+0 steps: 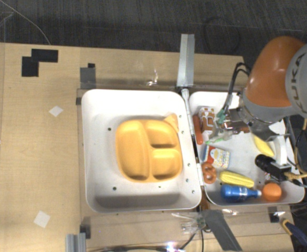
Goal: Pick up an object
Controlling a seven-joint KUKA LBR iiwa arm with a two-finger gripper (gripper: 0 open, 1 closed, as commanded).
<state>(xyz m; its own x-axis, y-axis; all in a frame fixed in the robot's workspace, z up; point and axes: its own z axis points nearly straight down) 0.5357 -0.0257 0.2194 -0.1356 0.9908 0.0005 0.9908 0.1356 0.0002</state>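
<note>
My gripper (221, 127) hangs low over the back half of the right bin (295, 196), with the grey arm and its orange band reaching in from the right. Right under it lie a small brown and white packet (206, 115) and a pale green and white item (215, 138). To its left a long red sausage-like thing (197, 129) rests along the bin's left wall. Nearer the front lie a white pouch with a coloured print (219, 156), an ear of corn (237, 179), a blue bottle (239, 193), an orange (272, 191) and a yellow banana (263, 146).
The left bin (98, 140) holds a yellow divided tray (147, 149) in its middle. A small orange-red ring-shaped piece (209, 174) lies by the right bin's left wall. A metal post (186, 62) stands behind the gap between the bins.
</note>
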